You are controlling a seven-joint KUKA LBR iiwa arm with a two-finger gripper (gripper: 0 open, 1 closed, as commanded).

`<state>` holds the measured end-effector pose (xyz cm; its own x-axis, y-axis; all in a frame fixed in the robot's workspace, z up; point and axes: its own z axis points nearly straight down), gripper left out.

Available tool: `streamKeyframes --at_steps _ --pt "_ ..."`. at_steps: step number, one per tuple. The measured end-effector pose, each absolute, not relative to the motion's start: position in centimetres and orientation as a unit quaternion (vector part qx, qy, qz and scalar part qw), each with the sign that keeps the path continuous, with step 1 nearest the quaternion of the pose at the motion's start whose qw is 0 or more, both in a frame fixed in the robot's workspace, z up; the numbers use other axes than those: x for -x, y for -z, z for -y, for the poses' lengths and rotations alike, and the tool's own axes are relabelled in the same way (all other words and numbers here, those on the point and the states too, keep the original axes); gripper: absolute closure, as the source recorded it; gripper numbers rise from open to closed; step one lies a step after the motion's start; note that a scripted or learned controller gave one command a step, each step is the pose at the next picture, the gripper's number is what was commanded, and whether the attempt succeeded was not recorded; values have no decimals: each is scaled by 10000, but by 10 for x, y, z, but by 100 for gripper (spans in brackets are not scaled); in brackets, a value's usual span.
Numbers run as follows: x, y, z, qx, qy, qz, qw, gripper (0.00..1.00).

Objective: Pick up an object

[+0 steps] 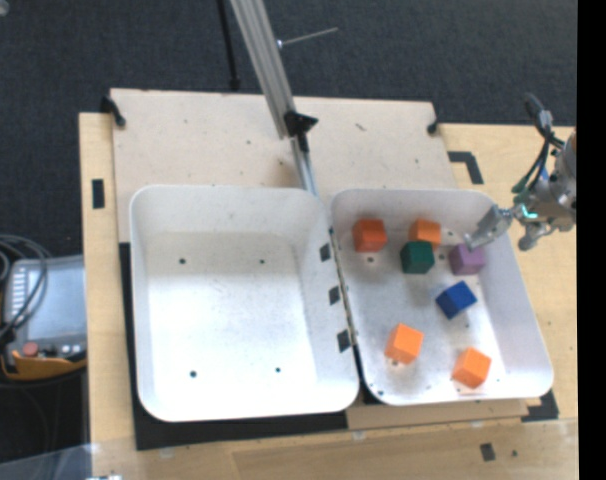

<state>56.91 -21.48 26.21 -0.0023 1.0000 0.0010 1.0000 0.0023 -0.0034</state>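
The gripper (498,226) hangs over the far right corner of the right bin (513,298), just beside the purple block (468,258). Whether its fingers are spread or closed cannot be told. In this bin lie also four orange blocks, a green block (416,257) and a blue block (456,299).

a pale wooden bench (98,268) carries two white bins (143,268) (touching, side by side).
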Motion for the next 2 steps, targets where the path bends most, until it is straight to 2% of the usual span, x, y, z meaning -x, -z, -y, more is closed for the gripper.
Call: streamKeyframes --at_steps 1,2 --pt "-570 -265 215 7058 0 7084 -6 0" --pt "-574 -211 207 7052 -18 7090 10 0"
